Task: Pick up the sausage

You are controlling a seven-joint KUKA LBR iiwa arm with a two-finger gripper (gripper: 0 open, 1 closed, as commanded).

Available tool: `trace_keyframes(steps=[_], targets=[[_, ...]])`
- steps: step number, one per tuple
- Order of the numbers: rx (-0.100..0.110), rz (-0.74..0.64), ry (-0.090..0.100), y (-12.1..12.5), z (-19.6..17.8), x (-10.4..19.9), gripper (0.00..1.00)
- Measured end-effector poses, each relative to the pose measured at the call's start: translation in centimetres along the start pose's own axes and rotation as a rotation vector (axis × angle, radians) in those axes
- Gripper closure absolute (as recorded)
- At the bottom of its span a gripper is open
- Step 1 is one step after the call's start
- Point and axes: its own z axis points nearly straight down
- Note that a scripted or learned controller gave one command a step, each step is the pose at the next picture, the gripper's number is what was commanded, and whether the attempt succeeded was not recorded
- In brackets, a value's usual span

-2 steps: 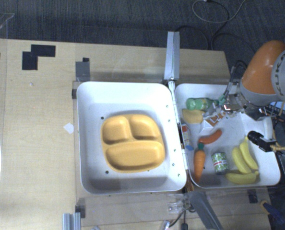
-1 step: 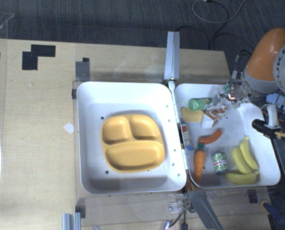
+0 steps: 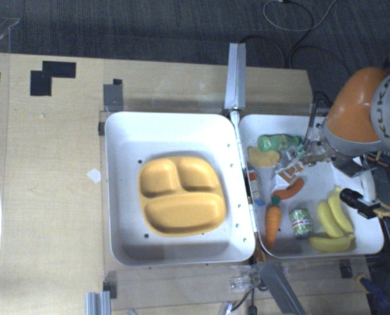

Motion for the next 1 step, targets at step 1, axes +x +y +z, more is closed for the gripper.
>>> trace_keyframes(steps=[1], targets=[[0.047, 0.143, 0.021, 0.90, 2.14, -0.69, 0.00]])
